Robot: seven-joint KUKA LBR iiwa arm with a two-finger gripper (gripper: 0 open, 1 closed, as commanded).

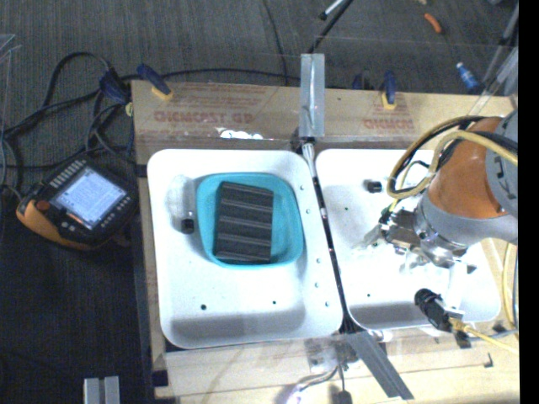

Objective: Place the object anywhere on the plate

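A blue square plate (290,225) lies in the left bin (236,318). A dark grey ribbed block (244,221) rests flat on the middle of the plate. My gripper (386,234) hangs over the right bin (354,217), well to the right of the plate and apart from the block. The orange-banded wrist (459,183) rises behind it and hides part of that bin's floor.
A whitish translucent object (178,195) with a small black piece (187,223) beside it lies in the left bin, against the plate's left edge. A small dark item (371,186) sits at the back of the right bin. Cables loop over the arm.
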